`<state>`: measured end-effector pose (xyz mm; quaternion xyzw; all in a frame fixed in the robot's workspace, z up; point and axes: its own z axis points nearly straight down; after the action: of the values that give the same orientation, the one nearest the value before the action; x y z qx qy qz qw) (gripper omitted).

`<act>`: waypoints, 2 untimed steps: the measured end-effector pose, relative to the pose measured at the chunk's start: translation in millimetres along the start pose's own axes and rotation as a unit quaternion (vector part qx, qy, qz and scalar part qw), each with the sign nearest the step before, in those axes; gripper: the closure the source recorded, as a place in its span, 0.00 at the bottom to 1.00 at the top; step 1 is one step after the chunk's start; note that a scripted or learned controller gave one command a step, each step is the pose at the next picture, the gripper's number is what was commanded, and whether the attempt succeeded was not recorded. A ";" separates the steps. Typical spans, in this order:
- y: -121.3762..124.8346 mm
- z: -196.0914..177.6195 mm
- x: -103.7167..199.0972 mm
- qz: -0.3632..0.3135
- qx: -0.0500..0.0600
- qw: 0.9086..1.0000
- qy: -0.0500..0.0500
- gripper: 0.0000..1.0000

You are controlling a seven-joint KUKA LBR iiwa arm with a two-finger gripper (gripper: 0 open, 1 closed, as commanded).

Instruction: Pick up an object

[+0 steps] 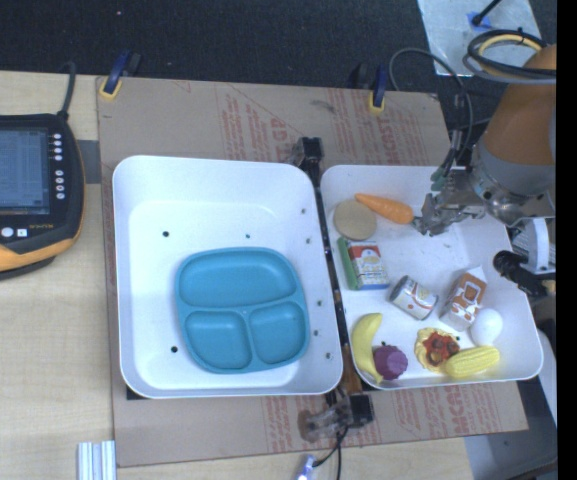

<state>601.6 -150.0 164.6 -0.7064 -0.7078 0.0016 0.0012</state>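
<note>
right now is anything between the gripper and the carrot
Nothing visible stands between them. The gripper sits in the right bin, just right of the carrot, with bare bin floor between. The round tan disc lies on the carrot's far side.

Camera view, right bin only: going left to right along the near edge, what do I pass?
Banana → purple item → red and yellow item → corn cob, with the white egg just behind the corn.
</note>
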 end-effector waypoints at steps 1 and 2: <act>55.1 -33.8 47.2 -0.001 -0.001 1.000 0.001 1.00; 54.7 -33.3 46.7 -0.001 -0.001 1.000 0.001 0.00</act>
<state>656.3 -103.2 197.7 -0.7059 -0.7083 0.0007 0.0013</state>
